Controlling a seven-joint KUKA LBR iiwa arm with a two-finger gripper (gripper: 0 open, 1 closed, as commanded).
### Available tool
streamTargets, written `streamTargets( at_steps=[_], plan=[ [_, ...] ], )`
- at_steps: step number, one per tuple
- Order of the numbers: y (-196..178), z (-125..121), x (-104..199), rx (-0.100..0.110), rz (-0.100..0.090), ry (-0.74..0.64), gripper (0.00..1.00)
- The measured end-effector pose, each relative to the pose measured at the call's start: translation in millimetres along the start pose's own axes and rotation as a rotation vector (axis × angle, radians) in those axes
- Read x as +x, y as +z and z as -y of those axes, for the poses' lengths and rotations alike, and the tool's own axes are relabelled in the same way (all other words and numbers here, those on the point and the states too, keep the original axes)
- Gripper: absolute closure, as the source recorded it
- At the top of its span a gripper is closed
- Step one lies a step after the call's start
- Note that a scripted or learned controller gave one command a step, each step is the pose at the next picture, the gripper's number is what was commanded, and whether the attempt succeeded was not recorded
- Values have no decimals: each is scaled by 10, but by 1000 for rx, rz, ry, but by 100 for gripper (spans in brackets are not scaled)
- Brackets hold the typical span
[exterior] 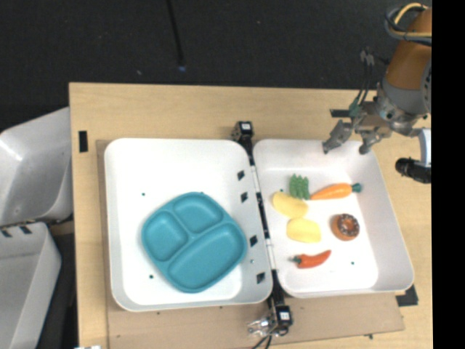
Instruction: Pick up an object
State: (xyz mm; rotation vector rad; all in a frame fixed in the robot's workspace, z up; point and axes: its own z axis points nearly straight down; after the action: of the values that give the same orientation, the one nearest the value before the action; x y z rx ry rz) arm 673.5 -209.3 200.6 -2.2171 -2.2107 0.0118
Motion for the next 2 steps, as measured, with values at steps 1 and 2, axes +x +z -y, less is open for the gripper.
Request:
streamTargets(
  at_steps=[1,2],
  plan=[
    [-102,-31,6,-15,4,-4,0],
    [525,-22,-8,-10,3,-4,0]
  ],
)
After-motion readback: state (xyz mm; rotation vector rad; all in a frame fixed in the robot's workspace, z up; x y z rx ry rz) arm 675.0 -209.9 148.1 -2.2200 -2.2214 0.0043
